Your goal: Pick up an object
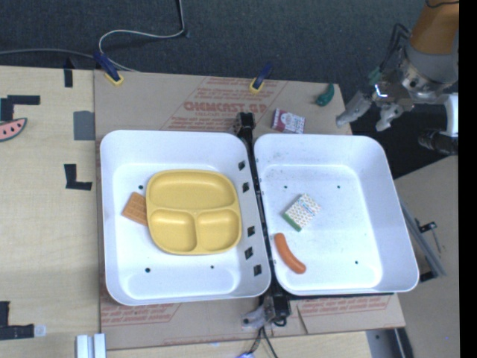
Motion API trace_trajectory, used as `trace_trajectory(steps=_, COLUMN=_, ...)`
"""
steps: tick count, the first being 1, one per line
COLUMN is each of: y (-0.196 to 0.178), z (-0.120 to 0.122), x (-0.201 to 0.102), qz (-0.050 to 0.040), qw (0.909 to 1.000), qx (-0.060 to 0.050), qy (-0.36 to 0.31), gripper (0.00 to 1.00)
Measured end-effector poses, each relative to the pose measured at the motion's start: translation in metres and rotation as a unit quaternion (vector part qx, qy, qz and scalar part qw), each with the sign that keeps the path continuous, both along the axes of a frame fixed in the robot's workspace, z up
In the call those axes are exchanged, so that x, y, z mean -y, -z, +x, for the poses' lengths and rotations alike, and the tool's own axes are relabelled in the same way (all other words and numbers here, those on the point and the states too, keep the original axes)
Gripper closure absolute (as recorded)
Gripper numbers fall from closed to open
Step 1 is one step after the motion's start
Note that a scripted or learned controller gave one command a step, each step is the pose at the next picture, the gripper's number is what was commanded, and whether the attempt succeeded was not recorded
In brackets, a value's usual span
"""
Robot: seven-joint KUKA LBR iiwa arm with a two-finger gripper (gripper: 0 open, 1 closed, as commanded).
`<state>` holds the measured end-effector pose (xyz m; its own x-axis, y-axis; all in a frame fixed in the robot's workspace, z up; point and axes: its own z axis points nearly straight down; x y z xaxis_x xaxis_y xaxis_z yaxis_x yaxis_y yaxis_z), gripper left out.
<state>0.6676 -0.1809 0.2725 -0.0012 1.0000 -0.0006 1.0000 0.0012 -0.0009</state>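
Observation:
In the right bin (373,151) lie a small white and green patterned box (302,211) near the middle and an orange sausage-shaped piece (289,253) towards the front left. The left bin (112,200) holds a yellow divided tray (195,210) with a tan waffle-like piece (135,208) tucked at its left side. My gripper (370,112) hangs beyond the back right corner of the right bin, well above and away from all objects. Its two fingers stand spread apart with nothing between them.
A small red and white packet (288,121) lies on the cardboard behind the bins. Yellow clamps (261,77) and a green item (325,94) sit at the cardboard's far edge. A black divider (252,200) runs between the bins.

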Motion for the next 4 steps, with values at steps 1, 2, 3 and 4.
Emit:
trace_trajectory(steps=1, y=0.137, z=-0.001, x=-0.029, qz=0.0009, qw=1.0000, qx=-0.002, qy=0.000, gripper=0.00)
trace_trajectory(steps=2, y=0.187, z=-0.044, x=-0.075, qz=0.0000, qw=1.0000, qx=0.001, qy=0.000, gripper=0.00)
trace_trajectory(steps=3, y=0.186, z=-0.099, x=-0.067, qz=-0.0005, qw=1.0000, qx=0.002, qy=0.000, gripper=0.00)
trace_trajectory(steps=4, y=0.176, z=-0.099, x=-0.066, qz=-0.0011, qw=1.0000, qx=0.002, qy=0.001, gripper=1.00)
